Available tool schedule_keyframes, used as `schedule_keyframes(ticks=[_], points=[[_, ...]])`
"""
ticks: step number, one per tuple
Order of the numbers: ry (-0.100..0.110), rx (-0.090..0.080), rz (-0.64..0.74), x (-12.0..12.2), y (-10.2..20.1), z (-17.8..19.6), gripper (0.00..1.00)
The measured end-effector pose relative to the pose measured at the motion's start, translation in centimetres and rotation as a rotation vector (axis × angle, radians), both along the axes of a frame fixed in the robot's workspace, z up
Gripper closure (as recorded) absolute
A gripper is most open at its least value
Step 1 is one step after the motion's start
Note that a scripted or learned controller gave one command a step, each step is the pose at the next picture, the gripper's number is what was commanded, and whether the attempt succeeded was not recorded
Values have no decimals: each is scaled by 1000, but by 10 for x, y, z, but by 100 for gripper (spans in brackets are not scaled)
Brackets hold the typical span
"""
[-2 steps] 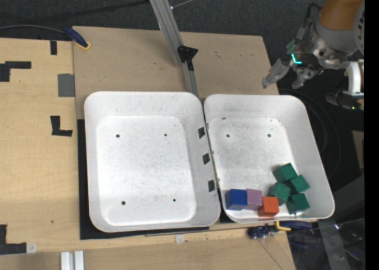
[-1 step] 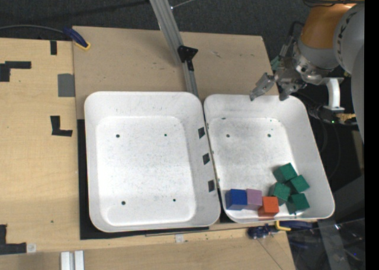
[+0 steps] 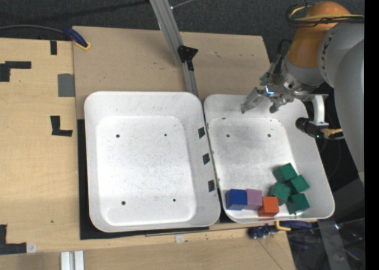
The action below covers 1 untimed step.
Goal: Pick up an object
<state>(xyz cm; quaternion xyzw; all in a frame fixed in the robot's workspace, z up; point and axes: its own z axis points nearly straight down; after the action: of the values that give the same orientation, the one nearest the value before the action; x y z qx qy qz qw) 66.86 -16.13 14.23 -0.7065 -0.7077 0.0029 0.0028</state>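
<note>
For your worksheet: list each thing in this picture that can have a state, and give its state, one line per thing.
gripper: open, holding nothing, over the right bin's far edge.
right bin: holds all the blocks, bunched at its near end.
blue block: lying flat, beside the purple block.
orange block: lying flat, against the purple one.
green blocks: clustered, some tilted.
left bin: upright, flat on the bench.

My arm [image 3: 346, 55] is grey and smooth, with an orange band [image 3: 308, 44] above the wrist and a thin cable looping over it. My gripper [image 3: 264, 104] is small, of grey metal with dark parts.
</note>
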Motion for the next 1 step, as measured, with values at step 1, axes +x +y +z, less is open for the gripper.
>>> schedule_keyframes(ticks=[1], points=[[-1, 0, 0, -2, 1, -55, 0]])
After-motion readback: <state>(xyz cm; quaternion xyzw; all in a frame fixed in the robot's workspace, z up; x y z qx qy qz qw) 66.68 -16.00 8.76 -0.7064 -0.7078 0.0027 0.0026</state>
